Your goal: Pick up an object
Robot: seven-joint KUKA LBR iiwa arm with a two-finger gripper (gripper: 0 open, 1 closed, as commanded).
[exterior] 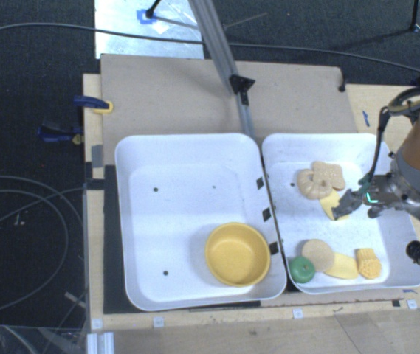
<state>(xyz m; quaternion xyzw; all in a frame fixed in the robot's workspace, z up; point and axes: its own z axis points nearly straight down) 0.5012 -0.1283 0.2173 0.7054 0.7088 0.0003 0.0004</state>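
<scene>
My gripper [359,206] is low over the right bin [283,153], near its right side, and looks open, its two dark fingers [345,203] spread apart. A small yellow piece [330,204] lies just left of the left finger, touching or nearly touching it, not between the two. Above that sits a tan lumpy object [320,179]. Along the bin's front lie a round tan piece [317,254], a green ball [302,271], a pale yellow wedge [340,269] and a small orange waffle-like piece [369,263].
The left bin [158,153] holds a yellow bowl [238,254] near its front right corner. A grey pole [221,46] slants in from the top to the gap between the bins. Blue clamps [84,116] grip the bench's left edge.
</scene>
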